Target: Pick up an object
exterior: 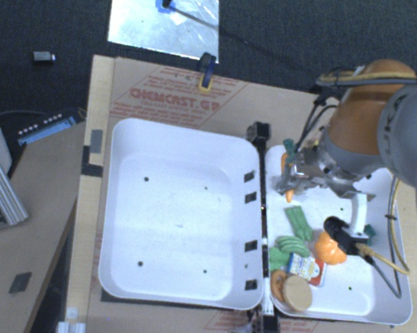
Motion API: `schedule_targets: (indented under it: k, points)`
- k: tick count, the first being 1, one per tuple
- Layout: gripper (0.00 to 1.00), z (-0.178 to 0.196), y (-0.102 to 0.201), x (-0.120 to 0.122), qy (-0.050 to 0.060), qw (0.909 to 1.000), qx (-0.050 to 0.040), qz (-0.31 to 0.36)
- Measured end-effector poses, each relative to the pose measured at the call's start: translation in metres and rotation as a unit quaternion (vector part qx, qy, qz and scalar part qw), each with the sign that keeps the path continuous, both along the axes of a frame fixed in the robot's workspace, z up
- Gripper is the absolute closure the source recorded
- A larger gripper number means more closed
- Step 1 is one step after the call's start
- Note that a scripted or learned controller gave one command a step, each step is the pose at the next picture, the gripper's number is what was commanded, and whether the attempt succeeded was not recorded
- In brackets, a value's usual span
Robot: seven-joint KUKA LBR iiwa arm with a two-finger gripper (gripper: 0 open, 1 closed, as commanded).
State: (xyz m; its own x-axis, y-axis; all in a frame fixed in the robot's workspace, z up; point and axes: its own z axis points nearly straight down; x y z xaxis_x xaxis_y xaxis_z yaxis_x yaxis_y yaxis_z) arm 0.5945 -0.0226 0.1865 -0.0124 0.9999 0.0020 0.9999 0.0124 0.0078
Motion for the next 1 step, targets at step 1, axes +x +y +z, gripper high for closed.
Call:
schedule_targets:
  k: [1]
  points:
    - [1.0, 0.0159, 0.0478, -0.0241, 0.004, 1.0, 0.0005, -0.001]
